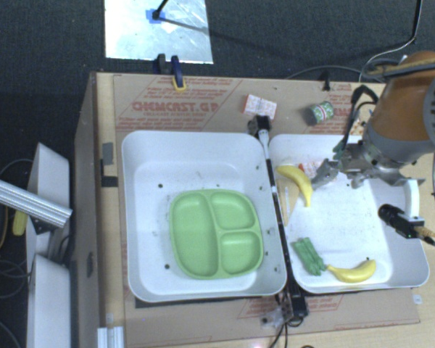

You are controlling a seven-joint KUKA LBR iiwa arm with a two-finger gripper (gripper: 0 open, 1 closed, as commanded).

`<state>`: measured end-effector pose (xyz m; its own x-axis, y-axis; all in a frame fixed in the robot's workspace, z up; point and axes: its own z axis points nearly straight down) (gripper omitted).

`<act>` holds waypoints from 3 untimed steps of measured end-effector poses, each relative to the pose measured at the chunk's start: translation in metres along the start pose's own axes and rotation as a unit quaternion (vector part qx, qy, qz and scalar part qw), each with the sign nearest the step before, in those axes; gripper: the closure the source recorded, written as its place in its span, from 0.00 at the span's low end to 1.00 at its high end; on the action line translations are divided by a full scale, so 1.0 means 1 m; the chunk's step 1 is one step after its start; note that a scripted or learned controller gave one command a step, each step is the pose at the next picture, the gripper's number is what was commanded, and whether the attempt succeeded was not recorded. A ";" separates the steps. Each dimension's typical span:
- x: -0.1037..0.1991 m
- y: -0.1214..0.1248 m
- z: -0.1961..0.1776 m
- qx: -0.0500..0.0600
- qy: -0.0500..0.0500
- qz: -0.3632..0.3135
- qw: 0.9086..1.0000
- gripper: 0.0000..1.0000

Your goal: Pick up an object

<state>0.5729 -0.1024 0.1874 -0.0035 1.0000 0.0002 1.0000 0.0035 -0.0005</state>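
Note:
The right bin [409, 270] holds a yellow banana [296, 183] near its top left corner. A second banana [354, 270] lies at its front edge, and a green ridged object [308, 256] rests just left of that one. My gripper [339, 177] hangs over the back of this bin, just right of the upper banana. It is open, and nothing shows between its fingers. A small reddish-white scrap [309, 167] lies beside the left finger.
The left bin [148, 158] holds a green divided plate [216, 233]. A raised divider [273, 194] separates the bins. On the bench behind are a small green can [321, 112] and a paper tag [260, 106]. A black fitting [397, 221] juts over the right bin's right side.

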 end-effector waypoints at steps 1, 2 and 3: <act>0.018 0.054 0.094 -0.006 -0.001 0.000 1.000 0.00; 0.000 0.099 0.098 -0.006 -0.001 -0.001 1.000 0.00; 0.017 0.095 0.097 -0.007 -0.003 -0.001 1.000 0.00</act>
<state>0.6680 -0.0851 0.0900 -0.0061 1.0000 -0.0060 0.9999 0.0062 0.0143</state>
